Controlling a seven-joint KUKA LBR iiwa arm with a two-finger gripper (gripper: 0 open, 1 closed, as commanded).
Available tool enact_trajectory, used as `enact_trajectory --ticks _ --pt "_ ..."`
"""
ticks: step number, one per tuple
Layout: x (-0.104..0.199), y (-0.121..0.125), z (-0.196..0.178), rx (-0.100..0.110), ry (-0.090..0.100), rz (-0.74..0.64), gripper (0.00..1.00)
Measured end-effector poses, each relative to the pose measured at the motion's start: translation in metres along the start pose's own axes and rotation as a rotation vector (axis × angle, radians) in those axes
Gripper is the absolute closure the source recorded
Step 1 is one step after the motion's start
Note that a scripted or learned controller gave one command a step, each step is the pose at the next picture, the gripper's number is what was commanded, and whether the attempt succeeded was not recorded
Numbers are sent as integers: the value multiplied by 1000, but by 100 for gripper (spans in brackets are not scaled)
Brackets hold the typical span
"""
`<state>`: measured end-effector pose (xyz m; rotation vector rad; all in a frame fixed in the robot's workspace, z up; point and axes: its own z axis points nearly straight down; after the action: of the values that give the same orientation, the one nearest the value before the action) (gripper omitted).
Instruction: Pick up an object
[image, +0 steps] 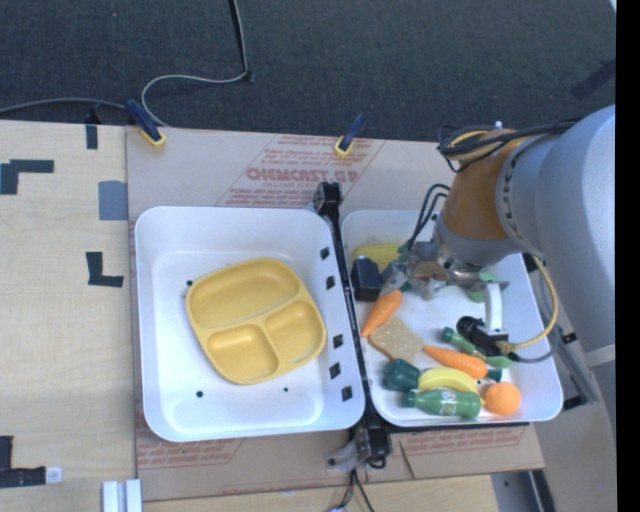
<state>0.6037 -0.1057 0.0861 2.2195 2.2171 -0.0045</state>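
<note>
While the left bin (160, 330) holds a yellow divided plate (256, 318), the right bin (540, 395) holds toy food: two carrots (380, 311), a cracker (397, 340), a banana (450, 379), a green bottle (442, 402) and an orange (502, 398). The end effector (432, 272) sits low over that bin's far side; whether it is gripping anything cannot be told. Red print on the cardboard (290, 170) over the worktop appears to read "CHEMCAST".
</note>
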Motion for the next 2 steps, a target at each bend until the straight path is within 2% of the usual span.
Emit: enact_trajectory --ticks 1,2 --pt "-6 38 0 -2 4 -3 0" --pt "-21 61 -16 20 9 -6 0"
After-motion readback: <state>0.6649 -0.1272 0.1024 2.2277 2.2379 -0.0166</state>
